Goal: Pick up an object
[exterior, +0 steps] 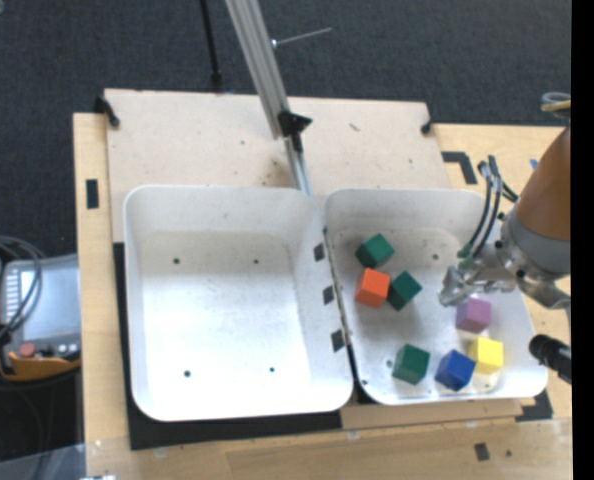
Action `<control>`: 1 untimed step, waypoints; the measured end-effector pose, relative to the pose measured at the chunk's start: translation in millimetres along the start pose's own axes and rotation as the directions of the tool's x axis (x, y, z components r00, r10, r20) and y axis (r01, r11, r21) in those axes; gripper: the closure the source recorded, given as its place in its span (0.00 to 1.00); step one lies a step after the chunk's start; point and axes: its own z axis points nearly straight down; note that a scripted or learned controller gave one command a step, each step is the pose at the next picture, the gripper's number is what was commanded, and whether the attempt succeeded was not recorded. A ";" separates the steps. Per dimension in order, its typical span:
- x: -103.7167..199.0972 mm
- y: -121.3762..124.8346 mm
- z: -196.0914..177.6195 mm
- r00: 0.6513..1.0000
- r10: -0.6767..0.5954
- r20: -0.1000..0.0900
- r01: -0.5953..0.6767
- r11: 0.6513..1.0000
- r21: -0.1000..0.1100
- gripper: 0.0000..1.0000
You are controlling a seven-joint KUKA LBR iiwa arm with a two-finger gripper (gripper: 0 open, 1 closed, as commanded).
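Blue cube (455, 369) and yellow cube (488, 353) sit below the end effector (459, 290); purple cube (473, 314) just beneath it; grip state unclear.

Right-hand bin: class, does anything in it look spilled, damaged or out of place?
Nothing stands out. The right-hand bin holds seven blocks, all inside its walls: three green, one orange, one purple, one blue, one yellow. They lie scattered at odd angles, none spilled or visibly damaged.

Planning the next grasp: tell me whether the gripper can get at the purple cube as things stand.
Probably yes: the gripper hangs just above the purple cube, whose top is uncovered; the yellow cube sits close beside it.
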 end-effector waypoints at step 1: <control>-0.9 1.9 -34.0 1.000 -0.001 -0.001 0.001 1.000 0.003 1.00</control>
